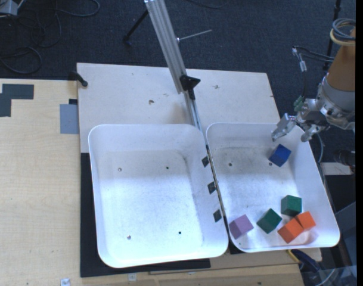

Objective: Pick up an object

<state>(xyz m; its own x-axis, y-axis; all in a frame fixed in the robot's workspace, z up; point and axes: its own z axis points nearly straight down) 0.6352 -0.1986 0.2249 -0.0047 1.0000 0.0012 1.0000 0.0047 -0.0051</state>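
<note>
Blue cube [280, 155]: lies apart from other blocks — easiest target.
Gripper [294, 130]: spread wide just above; lower straight, then close.

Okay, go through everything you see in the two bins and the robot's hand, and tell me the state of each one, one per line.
hand: open, above the right bin's far edge, holding nothing
blue cube: in the right bin, just below the hand, tilted, not gripped
two green cubes: near corner of the right bin
orange cubes: touching each other, near wall
purple cube: lying loose near the divider
right bin: holds all cubes
</note>
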